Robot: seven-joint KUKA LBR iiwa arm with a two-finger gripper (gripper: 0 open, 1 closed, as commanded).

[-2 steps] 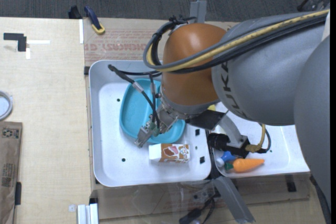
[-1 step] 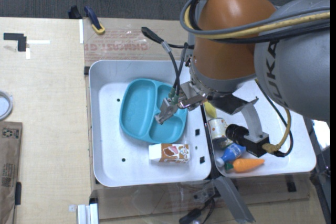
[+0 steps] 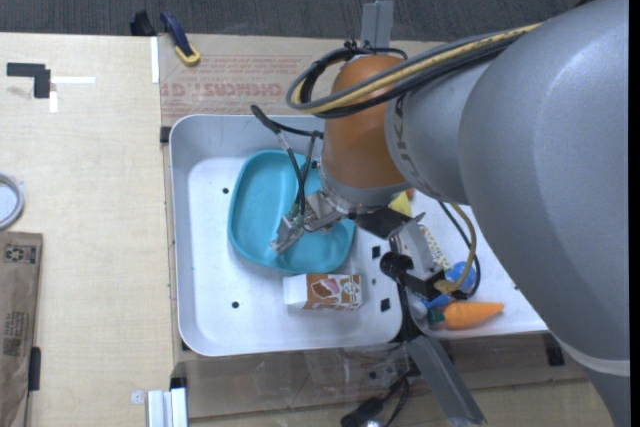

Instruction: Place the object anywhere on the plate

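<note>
Your gripper [image 3: 296, 227] hangs over the blue plate [image 3: 262, 205], with its fingertips low above the plate's near-right part. The metal fingers slant down toward the lower left, and you cannot tell from this view whether they are spread or closed, or whether anything sits between them. Treat the gripper as unconfirmed, not as carrying.

The likeliest object for the task is the small carton [image 3: 323, 291], white at one end with a brown printed face. It lies flat on the floor of the white bin [image 3: 200, 315], just below the gripper and slightly to its right, right next to the plate's lower rim but off it. Its long axis runs left to right, roughly crosswise to the slant of the fingers.

That is the relation your next move depends on. The carton lies toward the near edge of the bin from the gripper, a short way off, and the plate is already under the gripper. If the fingers are free, you would need to shift toward the carton and close across its short side.

Past the bin divider, to the right of the gripper and lower, lies an orange carrot [image 3: 470, 314] with other small items in the neighbouring bin. These are well clear of the plate.
</note>
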